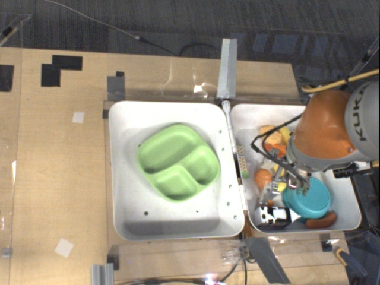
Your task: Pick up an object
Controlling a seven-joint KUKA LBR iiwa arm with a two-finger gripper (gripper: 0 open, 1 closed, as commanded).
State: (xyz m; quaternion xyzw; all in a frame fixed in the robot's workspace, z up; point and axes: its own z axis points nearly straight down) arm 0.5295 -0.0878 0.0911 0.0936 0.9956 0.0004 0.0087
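My gripper (280,184) hangs low in the right bin (249,120), under the arm's orange band. Beside it lie an orange ball-like piece (263,177), a teal round bowl (310,199), a brown sausage-shaped piece (321,221), a black and white object (273,215) and orange and yellow items (274,138) farther back. The fingers sit between the orange piece and the teal bowl; the arm and clutter hide how they stand.
The left bin (124,218) holds a green divided plate (178,161), tilted, near its middle. A grey post (227,67) stands behind the wall between the bins. The wooden bench (53,171) stretches to the left.
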